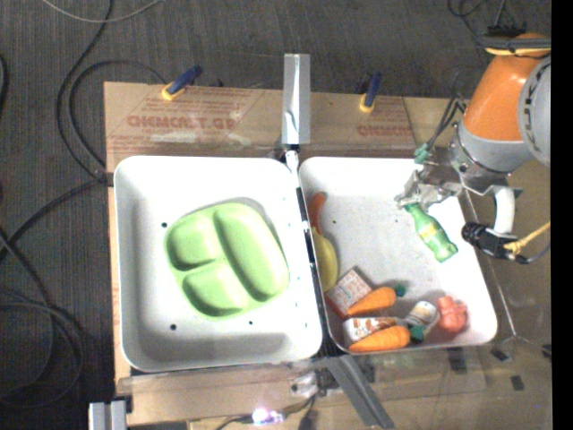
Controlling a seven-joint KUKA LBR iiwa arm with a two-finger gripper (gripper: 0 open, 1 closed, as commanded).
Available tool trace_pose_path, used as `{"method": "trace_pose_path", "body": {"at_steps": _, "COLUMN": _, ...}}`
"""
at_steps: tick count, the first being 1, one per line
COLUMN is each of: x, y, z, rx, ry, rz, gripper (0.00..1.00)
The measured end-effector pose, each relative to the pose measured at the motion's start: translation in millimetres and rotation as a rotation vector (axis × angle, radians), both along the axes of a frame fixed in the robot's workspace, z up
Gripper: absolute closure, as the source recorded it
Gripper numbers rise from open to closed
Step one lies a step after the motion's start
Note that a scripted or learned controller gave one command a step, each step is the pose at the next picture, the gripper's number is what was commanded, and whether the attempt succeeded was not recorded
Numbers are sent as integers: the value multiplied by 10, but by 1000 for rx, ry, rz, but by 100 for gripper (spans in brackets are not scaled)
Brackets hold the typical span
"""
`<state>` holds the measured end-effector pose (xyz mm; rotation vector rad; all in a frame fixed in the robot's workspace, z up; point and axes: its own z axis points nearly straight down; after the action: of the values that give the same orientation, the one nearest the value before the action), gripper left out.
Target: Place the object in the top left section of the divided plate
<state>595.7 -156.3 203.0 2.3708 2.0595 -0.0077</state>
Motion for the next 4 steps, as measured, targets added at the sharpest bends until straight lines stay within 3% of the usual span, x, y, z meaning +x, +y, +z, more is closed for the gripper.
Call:
{"method": "trace_pose_path", "body": {"at_steps": 1, "x": -765, "y": 591, "z": 281, "rx": 3, "ry": 1, "rz": -6, "gripper": 100}}
{"method": "trace_pose_path", "body": {"at_steps": 2, "x": -1065, "y": 1245, "z": -191, "rx": 4, "ry": 3, "rz": -131, "gripper": 100}}
{"method": "trace_pose_path", "body": {"at_steps": 3, "x": -1025, "y": 922, "z": 89, "rx": 3, "ry": 1, "rz": 158, "gripper": 100}}
{"method": "trace_pose_path", "body": {"at_steps": 4, "x": -1021, "y": 936, "z": 168, "rx": 5, "ry": 3, "rz": 160, "gripper": 100}}
